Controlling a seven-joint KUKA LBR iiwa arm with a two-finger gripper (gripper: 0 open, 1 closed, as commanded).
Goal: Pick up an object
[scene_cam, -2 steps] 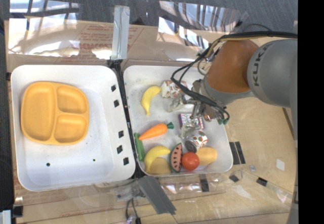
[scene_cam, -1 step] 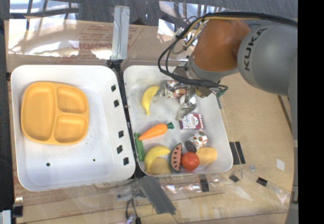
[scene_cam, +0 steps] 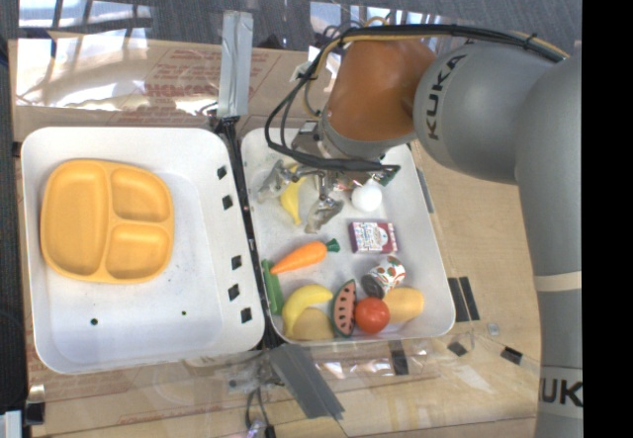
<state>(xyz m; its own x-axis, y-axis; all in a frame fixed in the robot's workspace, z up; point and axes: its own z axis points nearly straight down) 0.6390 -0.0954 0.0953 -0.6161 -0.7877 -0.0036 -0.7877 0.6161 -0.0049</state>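
Grey arm reaching in from the right, orange-banded wrist bent down, gripper lowered, fingers spread.

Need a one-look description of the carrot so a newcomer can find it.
Look in the right-hand white bin, the one crowded with toy food. The carrot lies along its left side, about midway down, below the claw. It is the only long orange piece with a green top, tapering toward the bin's left wall.

Bright daylight, window glare at top, slightly soft
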